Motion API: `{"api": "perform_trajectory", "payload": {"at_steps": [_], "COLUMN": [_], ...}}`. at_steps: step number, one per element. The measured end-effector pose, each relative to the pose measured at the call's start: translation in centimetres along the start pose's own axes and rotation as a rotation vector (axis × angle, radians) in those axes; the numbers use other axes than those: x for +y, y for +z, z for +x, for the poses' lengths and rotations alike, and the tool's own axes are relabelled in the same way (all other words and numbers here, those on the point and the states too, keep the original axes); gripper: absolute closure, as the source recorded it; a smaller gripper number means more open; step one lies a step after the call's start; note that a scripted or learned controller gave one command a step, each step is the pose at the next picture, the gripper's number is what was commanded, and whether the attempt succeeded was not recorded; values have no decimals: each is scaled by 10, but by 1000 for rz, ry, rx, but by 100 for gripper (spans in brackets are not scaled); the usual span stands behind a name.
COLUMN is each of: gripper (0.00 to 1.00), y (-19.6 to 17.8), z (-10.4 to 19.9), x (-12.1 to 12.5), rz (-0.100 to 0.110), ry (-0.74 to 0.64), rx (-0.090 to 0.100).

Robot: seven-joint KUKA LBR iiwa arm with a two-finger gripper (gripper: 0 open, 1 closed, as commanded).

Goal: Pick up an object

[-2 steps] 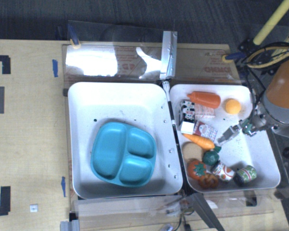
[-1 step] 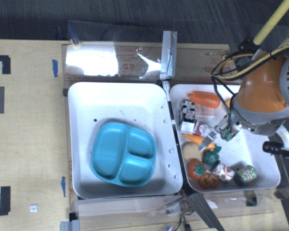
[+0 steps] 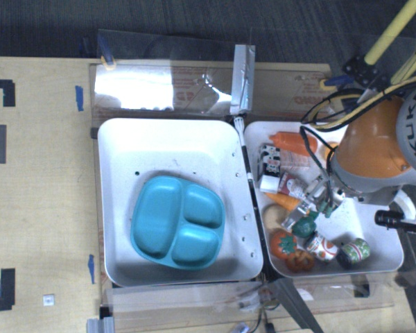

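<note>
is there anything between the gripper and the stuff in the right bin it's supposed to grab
Nothing visible stands in the way. The gripper is already down among the cluttered objects in the right bin, right above a small teal piece, with an orange item beside it.

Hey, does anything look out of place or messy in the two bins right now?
Nothing is spilled or damaged. The blue divided plate lies flat, slightly askew, in the left bin. The right bin holds a jumbled pile of small objects under the tool.
</note>
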State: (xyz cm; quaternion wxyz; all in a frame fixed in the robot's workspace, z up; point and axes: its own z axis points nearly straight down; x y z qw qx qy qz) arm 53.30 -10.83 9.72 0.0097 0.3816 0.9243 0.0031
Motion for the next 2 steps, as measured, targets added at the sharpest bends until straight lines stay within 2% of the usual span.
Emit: {"api": "perform_trajectory", "payload": {"at_steps": [1,2], "gripper": [100,100], "y": [-13,-88], "z": [-4,58], "x": [2,76], "rz": [-9,11], "ry": [3,306], "rx": [-15,11]}}
